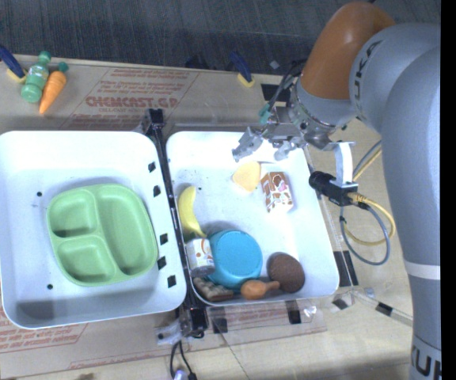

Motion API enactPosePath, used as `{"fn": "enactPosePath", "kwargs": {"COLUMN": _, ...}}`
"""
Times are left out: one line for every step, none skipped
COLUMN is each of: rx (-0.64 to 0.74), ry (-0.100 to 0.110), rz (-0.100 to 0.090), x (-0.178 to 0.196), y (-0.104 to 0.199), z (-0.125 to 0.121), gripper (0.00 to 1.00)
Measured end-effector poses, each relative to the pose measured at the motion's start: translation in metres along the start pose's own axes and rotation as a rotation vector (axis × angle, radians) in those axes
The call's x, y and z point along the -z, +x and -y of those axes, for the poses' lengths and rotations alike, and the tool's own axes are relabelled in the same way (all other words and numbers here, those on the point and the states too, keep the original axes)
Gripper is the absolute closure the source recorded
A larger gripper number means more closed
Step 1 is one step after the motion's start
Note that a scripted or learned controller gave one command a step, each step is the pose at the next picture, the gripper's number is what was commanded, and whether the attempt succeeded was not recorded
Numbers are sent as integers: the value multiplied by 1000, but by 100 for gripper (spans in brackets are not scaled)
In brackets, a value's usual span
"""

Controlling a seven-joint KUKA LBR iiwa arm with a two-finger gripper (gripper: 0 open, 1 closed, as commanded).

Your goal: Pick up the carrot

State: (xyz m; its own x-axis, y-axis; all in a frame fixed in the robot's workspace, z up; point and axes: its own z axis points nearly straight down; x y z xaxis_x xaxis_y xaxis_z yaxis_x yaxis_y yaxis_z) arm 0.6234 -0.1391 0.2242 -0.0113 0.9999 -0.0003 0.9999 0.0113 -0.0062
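Overhead slanted view of a tabletop [133, 101] covered w/ brown cardboard, w/ two shallow white bins side by side. The carrot [52, 91], small and orange w/ a green top, lies outside both bins at the far left corner of the cardboard, tilted, touching a green toy bottle [35, 80] just to its left. A blue clamp [8, 60] sits beside them at the edge.

The left bin [14, 212] holds a pale green divided plate [101, 233] w/ three compartments, nothing on it.

The right bin [212, 153] holds several items. Near the far wall: a pale yellow wedge [248, 176], and just right of it a small brown-and-white carton [277, 191]. A banana [188, 210] lies along the bin's left wall. At the near end: a blue round cup [237, 257], a small can [203, 253] touching its left side, a dark brown rounded item [286, 271] to its right, and an orange-brown item [259, 288] in front, between them.

The grey arm w/ orange band [347, 46] reaches in from the right. Its hand [269, 145] hangs over the far part of the right bin, just above the yellow wedge and well apart from the carrot. Nothing is visible between the fingers; whether the hand is released or clenched, I cannot tell. Yellow and black cables [366, 220] loop by the bin's right side.
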Motion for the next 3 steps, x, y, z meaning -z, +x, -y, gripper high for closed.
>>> {"fn": "enactPosePath", "kwargs": {"rx": -123, "ry": 0, "rz": 0, "x": 48, "y": 79, "z": 97, "gripper": 0}}
{"fn": "enactPosePath", "kwargs": {"rx": -85, "ry": 9, "rz": 0, "x": -37, "y": 152, "z": 127, "gripper": 0}}
{"fn": "enactPosePath", "kwargs": {"rx": -126, "ry": 0, "rz": 1, "x": -33, "y": 103, "z": 55, "gripper": 0}}
